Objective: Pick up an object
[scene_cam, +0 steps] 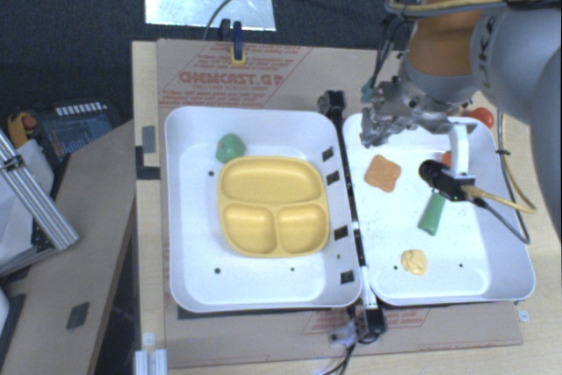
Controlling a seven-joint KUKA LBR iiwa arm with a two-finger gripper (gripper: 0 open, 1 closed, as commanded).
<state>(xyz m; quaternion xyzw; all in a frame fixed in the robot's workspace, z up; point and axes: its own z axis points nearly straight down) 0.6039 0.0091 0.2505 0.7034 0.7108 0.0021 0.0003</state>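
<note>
Camera view puts your gripper [379, 129] at about twelve o'clock in the right bin [500, 272], hovering just above the orange piece [383, 174] — whether the jaws stand apart or together you cannot tell. That piece looks light, flat and probably soft, so take it across its narrow width. The green stick [431, 214] at three o'clock looks stiff and easy to grip mid-length; the yellow lump [414, 261] lies at six.

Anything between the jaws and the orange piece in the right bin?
Nothing visible. The gripper sits at the right bin's upper left; the orange piece lies just below it on bare bin floor. The green block and yellow lump lie off to the side.
</note>
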